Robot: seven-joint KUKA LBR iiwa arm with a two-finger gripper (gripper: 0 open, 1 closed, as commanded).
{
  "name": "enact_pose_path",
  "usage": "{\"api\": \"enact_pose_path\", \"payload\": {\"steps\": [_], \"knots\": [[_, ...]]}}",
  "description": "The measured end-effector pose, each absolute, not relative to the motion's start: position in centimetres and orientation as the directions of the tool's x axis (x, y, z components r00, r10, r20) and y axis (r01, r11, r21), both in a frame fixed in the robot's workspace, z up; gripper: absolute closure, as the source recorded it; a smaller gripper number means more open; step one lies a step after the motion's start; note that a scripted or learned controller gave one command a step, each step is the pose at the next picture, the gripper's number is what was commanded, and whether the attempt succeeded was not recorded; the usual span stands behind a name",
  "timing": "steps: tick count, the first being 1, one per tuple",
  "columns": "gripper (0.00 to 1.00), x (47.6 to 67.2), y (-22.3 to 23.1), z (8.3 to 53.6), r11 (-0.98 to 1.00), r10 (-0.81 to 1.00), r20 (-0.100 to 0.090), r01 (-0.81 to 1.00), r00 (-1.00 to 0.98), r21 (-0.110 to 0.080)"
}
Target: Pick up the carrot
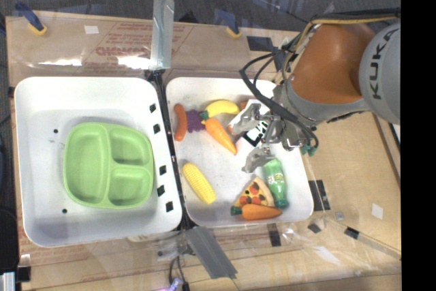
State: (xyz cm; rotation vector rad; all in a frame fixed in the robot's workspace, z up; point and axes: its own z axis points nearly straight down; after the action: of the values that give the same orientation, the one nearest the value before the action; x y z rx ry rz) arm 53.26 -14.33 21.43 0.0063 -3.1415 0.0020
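Note:
An orange, tapered carrot (pixel 220 135) lies in the right bin (pixel 300 197), its tip pointing down and right. A second orange carrot-like piece with a green end (pixel 261 212) rests against the bin's front wall. My gripper (pixel 249 140) hangs over the bin's right half, just right of the tapered carrot's tip. It is open, with one finger (pixel 241 121) toward the back and the other toward the front. Nothing sits between them.
The right bin also holds a banana (pixel 222 108), a sausage (pixel 180 122), a purple piece (pixel 195 120), a corn cob (pixel 198 182), a pizza slice (pixel 253 193) and a green bottle (pixel 274 180). In the left bin (pixel 27 146) sits a green divided plate (pixel 107 165).

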Motion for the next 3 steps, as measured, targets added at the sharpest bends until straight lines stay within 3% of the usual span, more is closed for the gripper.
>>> {"api": "enact_pose_path", "payload": {"steps": [1,2,3], "knots": [[0.00,55.6,-14.4,11.1,1.000,-0.022,0.009,-0.022,-1.000,0.003],[0.00,57.2,-11.1,9.2,0.998,-0.056,0.003,-0.056,-0.998,0.002],[1.00,57.3,-11.0,10.3,0.998,-0.063,0.000,-0.063,-0.998,0.001]]}}
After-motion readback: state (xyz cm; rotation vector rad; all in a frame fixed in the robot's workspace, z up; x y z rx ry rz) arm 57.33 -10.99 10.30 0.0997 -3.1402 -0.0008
